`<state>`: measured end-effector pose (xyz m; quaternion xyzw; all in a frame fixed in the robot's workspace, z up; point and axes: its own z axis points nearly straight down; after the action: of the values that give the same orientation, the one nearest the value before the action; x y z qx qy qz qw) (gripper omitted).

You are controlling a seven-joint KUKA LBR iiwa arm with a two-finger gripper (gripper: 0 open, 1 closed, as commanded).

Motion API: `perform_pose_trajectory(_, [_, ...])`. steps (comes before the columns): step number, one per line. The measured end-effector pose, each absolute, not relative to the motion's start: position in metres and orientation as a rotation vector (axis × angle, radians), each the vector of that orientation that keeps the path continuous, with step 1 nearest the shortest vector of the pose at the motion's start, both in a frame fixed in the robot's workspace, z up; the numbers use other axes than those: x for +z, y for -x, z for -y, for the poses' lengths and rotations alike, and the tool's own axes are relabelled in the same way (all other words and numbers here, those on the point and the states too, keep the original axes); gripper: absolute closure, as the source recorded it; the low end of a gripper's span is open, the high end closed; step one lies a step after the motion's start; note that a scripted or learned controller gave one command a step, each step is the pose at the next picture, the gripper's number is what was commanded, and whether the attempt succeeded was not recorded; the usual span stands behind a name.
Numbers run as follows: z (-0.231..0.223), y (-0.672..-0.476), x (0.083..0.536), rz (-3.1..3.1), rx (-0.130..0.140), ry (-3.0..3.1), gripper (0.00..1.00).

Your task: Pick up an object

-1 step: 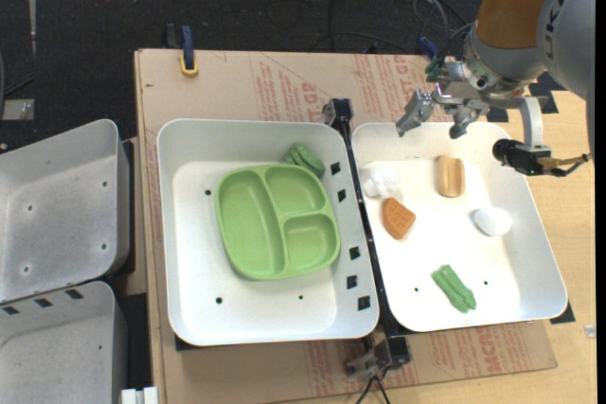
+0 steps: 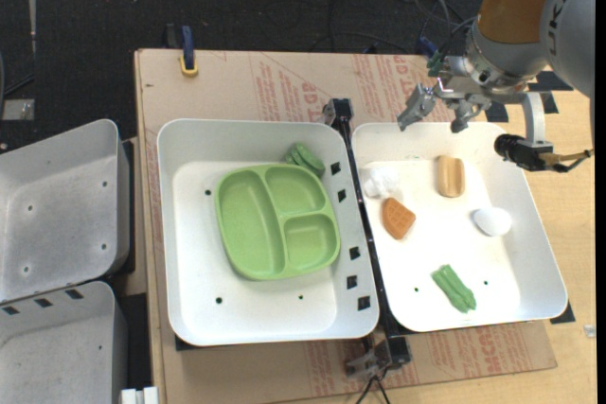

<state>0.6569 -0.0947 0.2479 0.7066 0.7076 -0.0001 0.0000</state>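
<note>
White bins, gripper (image 2: 439,107) above the right bin: approach step, nothing picked yet.

The gripper hangs over the 12 o'clock rim of the right bin (image 2: 530,293) with its two fingers spread apart and nothing between them. Candidate objects lie in that bin: a tan bread-like piece (image 2: 450,176) at about 6 o'clock from the gripper and nearest to it, an orange wedge (image 2: 399,219) at 7 o'clock, a crumpled white item (image 2: 380,182) against the bin's 9 o'clock wall, a white rounded object (image 2: 491,221) at 5 o'clock, and a green ridged piece (image 2: 454,288) near the bin's 6 o'clock edge. The left bin (image 2: 189,298) carries a green divided tray (image 2: 277,221) with a small green item (image 2: 305,157) at its 1 o'clock corner. Judged next move: select one object, likely the tan piece, centre the spread fingers over it, descend, then close.
</note>
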Motion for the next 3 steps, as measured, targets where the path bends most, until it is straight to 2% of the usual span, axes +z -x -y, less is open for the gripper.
perform_pose_trajectory(3, [0.1,-0.647,0.089,-2.223,-0.004,-2.224,0.0])
